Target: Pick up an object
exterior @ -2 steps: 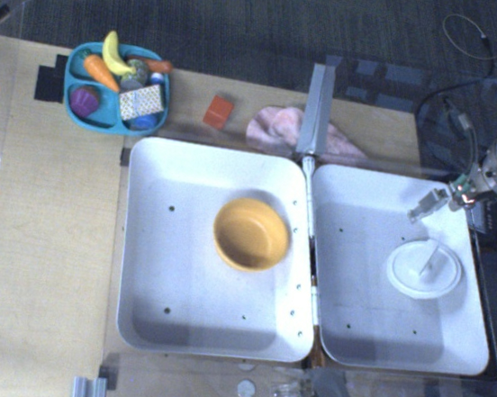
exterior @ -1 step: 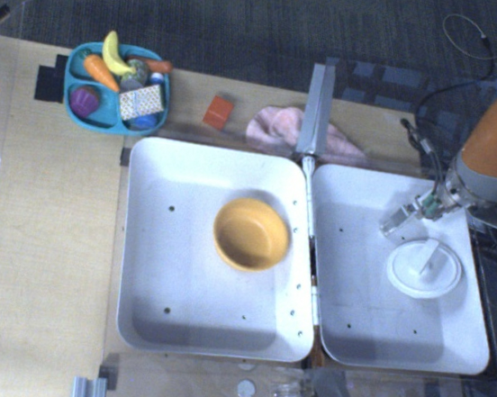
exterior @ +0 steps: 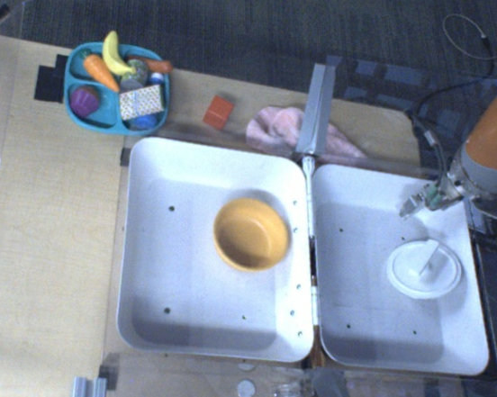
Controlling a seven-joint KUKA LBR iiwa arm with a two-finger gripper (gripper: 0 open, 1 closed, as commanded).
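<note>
Yellow bowl [exterior: 251, 233], round, upright in L bin [exterior: 146, 252].

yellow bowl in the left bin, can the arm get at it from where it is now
Probably yes. The yellow bowl sits alone and open side up in the left bin, with nothing over it. The gripper hangs over the right bin, so the arm must cross the divider.

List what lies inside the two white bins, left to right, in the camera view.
Yellow bowl in the left bin → white round lid-like piece in the right bin.
</note>
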